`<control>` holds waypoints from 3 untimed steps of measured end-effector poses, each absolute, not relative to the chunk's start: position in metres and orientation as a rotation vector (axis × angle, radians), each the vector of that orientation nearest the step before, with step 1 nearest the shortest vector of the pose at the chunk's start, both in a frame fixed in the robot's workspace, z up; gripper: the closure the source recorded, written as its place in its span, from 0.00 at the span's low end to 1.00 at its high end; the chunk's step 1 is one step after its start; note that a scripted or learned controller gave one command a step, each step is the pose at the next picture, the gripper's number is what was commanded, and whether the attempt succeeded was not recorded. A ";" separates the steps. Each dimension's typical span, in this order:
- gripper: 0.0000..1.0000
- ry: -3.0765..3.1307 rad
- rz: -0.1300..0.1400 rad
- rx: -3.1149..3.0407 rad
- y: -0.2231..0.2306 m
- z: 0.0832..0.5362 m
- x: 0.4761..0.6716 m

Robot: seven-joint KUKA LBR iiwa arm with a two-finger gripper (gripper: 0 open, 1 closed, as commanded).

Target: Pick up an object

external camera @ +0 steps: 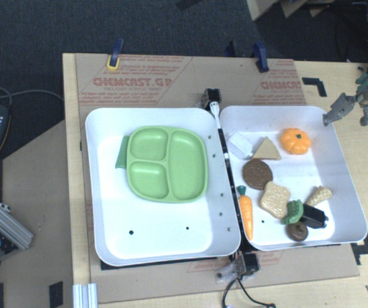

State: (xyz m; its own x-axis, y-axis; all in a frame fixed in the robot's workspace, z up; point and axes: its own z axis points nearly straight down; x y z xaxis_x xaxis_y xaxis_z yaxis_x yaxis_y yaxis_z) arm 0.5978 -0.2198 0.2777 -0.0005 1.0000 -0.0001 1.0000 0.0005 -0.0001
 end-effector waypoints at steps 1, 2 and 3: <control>0.00 -2.221 0.004 -2.216 -0.218 0.233 0.604; 0.00 -2.220 0.004 -2.217 -0.220 0.175 0.612; 0.00 -2.218 0.004 -2.215 -0.211 0.116 0.608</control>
State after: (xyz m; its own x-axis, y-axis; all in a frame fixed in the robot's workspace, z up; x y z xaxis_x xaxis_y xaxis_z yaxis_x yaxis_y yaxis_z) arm 0.6081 -0.2109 0.1155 -0.0015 1.0000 0.0027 1.0000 0.0016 -0.0067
